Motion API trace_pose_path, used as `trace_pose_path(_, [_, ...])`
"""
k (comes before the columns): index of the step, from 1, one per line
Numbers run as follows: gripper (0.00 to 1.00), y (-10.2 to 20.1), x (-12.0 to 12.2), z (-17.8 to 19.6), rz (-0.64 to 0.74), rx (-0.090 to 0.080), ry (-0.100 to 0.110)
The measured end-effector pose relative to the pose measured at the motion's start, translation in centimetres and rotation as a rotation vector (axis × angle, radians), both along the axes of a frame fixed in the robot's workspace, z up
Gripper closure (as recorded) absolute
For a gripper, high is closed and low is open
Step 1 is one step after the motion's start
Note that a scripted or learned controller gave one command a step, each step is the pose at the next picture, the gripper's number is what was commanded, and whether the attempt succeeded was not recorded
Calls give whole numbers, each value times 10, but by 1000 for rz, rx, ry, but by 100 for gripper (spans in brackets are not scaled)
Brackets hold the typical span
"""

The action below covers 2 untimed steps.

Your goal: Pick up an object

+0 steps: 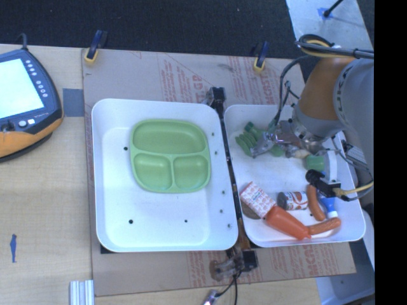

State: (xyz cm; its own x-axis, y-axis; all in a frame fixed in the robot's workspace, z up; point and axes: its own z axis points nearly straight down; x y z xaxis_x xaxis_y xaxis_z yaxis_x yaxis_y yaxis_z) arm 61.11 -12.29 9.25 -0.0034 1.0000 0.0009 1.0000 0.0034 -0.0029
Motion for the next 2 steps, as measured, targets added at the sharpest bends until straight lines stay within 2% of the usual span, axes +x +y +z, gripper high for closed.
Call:
trace_pose_path(1, [0, 31, 45, 0, 0, 0, 1])
trace_pose_path(2, [0, 18, 45, -1, 0, -1, -1])
